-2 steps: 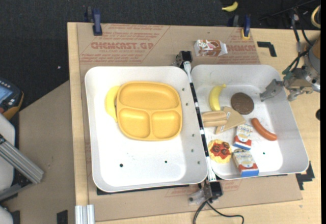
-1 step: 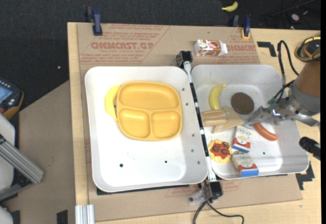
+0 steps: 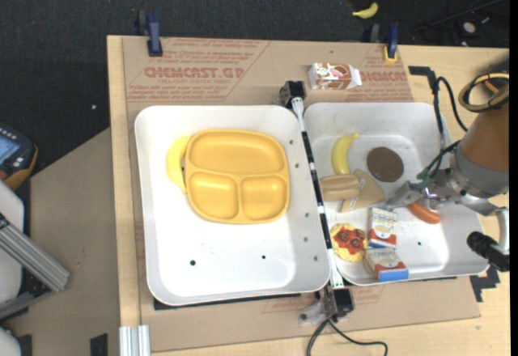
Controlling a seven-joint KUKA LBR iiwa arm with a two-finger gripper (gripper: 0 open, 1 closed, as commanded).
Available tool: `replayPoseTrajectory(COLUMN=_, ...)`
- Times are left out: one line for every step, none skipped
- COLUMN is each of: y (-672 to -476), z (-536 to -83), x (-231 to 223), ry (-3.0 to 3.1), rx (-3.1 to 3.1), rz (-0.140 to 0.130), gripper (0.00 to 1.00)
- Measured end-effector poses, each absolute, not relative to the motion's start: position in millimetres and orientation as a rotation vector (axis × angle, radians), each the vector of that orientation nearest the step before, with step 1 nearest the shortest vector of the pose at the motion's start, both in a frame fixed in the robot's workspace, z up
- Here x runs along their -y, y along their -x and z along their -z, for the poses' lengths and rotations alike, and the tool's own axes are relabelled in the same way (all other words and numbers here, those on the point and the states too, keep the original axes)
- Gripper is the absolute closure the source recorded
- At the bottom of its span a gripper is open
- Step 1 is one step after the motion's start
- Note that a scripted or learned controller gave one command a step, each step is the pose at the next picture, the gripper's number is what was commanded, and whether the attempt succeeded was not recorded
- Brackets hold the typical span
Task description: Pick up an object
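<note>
The right bin (image 3: 426, 259) holds a yellow banana (image 3: 344, 154), a brown round disc (image 3: 384, 163), a tan block (image 3: 338, 186), an orange carrot (image 3: 426, 214), a white carton (image 3: 382, 226), a round red and yellow piece (image 3: 349, 240) and a blue-edged box (image 3: 389, 265). My gripper (image 3: 413, 194) reaches in from the right and hangs low over this bin, between the brown disc and the carrot, just above the carrot's left end. Nothing shows between its tips from this angle.
The left bin (image 3: 218, 265) holds a yellow divided tray (image 3: 238, 175) lying on a yellow plate (image 3: 176, 160). A small printed box (image 3: 334, 76) rests on the bench behind the right bin. Cables run along the bench's right side.
</note>
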State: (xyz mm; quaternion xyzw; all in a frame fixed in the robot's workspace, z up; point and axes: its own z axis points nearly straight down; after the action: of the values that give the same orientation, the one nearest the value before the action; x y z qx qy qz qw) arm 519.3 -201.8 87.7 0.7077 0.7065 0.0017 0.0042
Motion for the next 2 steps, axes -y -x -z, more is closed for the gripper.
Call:
replayPoseTrajectory(y=-518.4, z=-95.4, x=201.3, ry=-2.218, rx=-2.217, rz=-0.003, gripper=1.00)
replayPoseTrajectory(y=-530.4, z=-84.3, x=92.3, ry=-2.213, rx=-2.235, rz=-0.005, gripper=1.00)
